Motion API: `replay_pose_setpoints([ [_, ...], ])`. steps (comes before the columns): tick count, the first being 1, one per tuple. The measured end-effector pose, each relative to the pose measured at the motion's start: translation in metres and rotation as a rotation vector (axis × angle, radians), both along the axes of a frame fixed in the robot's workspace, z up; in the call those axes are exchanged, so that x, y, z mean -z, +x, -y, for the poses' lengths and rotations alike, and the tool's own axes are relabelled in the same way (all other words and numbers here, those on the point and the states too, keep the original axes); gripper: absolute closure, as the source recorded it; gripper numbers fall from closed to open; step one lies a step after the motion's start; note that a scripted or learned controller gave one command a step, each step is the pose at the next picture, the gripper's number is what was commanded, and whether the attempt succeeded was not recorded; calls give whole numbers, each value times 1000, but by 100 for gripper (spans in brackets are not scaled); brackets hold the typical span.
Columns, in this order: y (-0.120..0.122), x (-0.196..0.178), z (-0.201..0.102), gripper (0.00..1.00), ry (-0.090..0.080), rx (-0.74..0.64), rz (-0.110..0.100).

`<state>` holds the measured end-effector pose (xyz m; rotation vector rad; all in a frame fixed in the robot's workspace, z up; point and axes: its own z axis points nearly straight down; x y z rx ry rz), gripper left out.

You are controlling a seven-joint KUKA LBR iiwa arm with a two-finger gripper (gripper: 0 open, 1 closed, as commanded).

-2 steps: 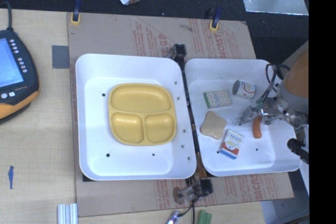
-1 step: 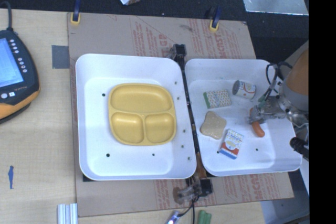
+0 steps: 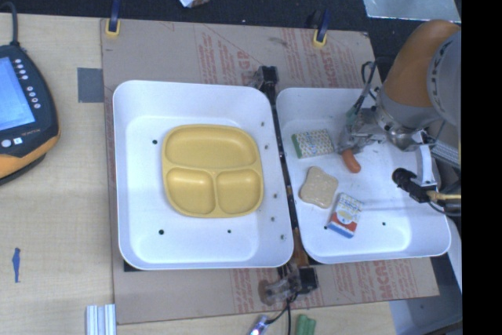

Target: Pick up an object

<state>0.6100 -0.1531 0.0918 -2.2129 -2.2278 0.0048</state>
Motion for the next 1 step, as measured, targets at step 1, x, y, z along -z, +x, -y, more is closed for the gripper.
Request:
replay_pose_setpoints([
  [1, 15, -101, -106, 100, 3, 3, 2],
])
